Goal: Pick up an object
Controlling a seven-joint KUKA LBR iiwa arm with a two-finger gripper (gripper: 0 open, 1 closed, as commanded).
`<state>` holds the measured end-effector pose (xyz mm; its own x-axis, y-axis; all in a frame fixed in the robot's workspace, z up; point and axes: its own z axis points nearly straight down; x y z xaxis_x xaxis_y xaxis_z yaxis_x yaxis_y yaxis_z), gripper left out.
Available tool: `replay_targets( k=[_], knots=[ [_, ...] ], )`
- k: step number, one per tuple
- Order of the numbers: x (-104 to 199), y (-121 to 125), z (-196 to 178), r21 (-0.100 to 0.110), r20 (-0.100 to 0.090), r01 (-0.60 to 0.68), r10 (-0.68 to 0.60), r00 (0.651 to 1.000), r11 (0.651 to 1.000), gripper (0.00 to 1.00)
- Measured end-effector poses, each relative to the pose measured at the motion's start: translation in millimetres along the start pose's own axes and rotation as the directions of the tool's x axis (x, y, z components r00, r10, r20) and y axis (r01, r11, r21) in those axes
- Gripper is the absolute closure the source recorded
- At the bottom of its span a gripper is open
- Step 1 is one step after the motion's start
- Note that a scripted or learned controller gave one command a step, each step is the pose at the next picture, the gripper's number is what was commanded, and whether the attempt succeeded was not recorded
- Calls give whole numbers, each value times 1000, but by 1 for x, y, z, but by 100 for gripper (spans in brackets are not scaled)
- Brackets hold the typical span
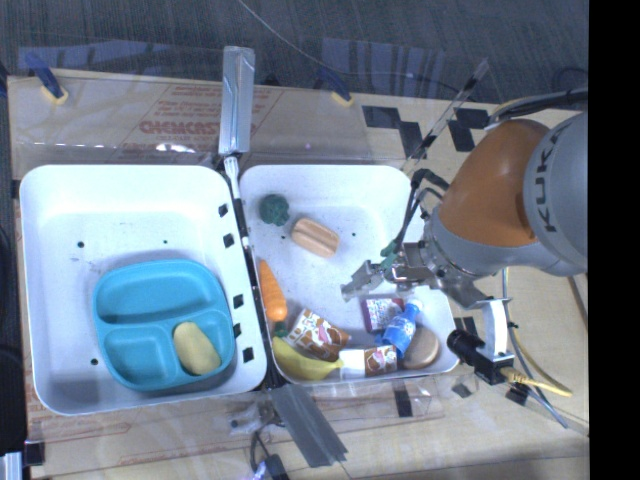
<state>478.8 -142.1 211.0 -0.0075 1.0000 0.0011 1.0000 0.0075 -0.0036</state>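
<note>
Grey gripper [372, 280]: over right bin [330, 180], near purple packet [381, 313]; finger state unclear.
Blue tray [150, 313]: holds potato [196, 348].

The left bin [50, 268] holds a tray [150, 313] with a potato [197, 348] in its near right compartment. In the right bin [330, 183], broccoli [274, 208] and a bun [315, 237] lie far; a carrot [270, 290] lies along the left wall; a banana [303, 364] and what may be packets [318, 334] lie near.
</note>
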Motion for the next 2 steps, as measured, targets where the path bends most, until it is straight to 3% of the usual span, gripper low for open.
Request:
replay_targets(
  k=[1, 2],
  knots=[
    [-11, 96, 13, -1, 1, 152, -152, 988, 988, 0],
    [8, 76, 44, 1, 0, 75, -75, 997, 997, 0]
  ],
)
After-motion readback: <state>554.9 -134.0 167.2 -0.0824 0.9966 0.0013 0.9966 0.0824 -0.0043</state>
